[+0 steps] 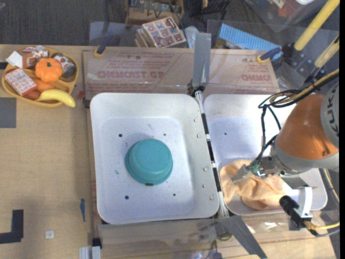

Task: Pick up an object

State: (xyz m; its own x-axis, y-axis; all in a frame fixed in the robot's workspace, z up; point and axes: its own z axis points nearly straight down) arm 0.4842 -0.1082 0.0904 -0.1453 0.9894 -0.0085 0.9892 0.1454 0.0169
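The gripper point(253, 171) is sitting low in the right bin point(237, 124), right at the upper edge of the cloth point(253, 189). Whether it is spread or pinching the cloth cannot be told, since the wrist is covering it and the picture is too coarse there. The arm point(308, 136) is reaching in from the right, its orange band hanging over the right half of that bin, with black cables looping above it.

The cloth, a crumpled tan-orange heap, is lying in the near part of the right bin, against its front wall and close to the divider between the bins. The gripper is touching or nearly touching its top fold; which of the two cannot be told.

Left of the cloth, across the divider, a teal bowl point(150, 161) is resting upside down near the middle of the left bin point(108, 117), well apart from the cloth.

Far to the left of the cloth and further back, a yellow dish point(11, 85) is standing on the bench beside the left bin's far corner, holding a toy pumpkin point(48, 69), a banana point(57, 96) and small packets.
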